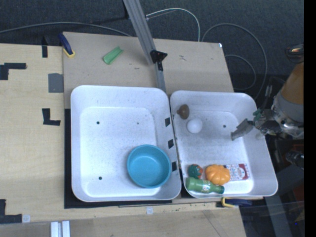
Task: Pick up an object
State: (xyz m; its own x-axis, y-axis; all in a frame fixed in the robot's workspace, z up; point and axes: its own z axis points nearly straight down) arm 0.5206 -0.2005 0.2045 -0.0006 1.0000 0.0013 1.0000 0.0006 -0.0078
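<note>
A pale wood bench [29, 132] on dark carpet carries two white bins. The right bin [261, 157] holds a white ball [194, 126], brown lump [183, 111], orange toy [217, 174], green toys and a flat packet [240, 171] w/ red print, too small to read. The gripper [243, 129] hangs over the bin's right side, nothing betw. its jaws; open or closed can't be told. The ball looks light, rigid, prob. slippery; best pinched across its middle.

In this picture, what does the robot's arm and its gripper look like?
The arm enters from the right: a rounded grey body with an orange band above the wrist. The wrist end is a cluster of dark and silvery metal parts. The gripper is a slim grey piece reaching over the right bin. The picture is too blurred to show markings.
</note>
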